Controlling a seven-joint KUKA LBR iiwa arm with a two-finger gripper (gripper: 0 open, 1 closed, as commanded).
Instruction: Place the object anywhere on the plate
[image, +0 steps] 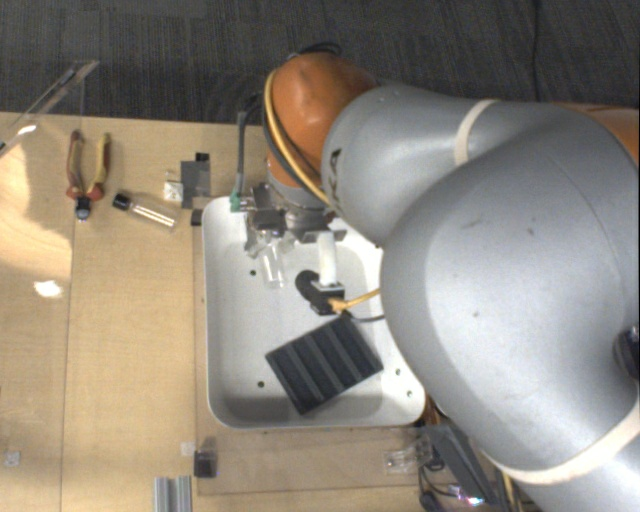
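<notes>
Well, the two-finger gripper (268, 248) hangs low over the far left corner of the shallow white bin (232, 340), and from this slant I cannot tell whether it is released or clenched.

The black ribbed rectangular pad (323, 365) lies flat on the bin's floor. It is turned askew to the walls, close to the near edge and roughly midway along it, and it sits well apart from the gripper.

The bulky grey arm (500, 260), with its orange band (310, 95) above the wrist, reaches in over the bin's right side and hides that edge.

Out on the pale wooden bench (120, 350), a small black-and-white block (192, 180) sits just beyond the bin's far left corner. A clear tube with a black cap (145, 210) lies beside it. Farther left, a pair of red-handled pliers (87, 168) rests near the bench's far edge. A little dark cube (205, 463) stands just off the bin's near left corner, and a ridged metal strip (172, 492) sits at the bench's near edge.
</notes>
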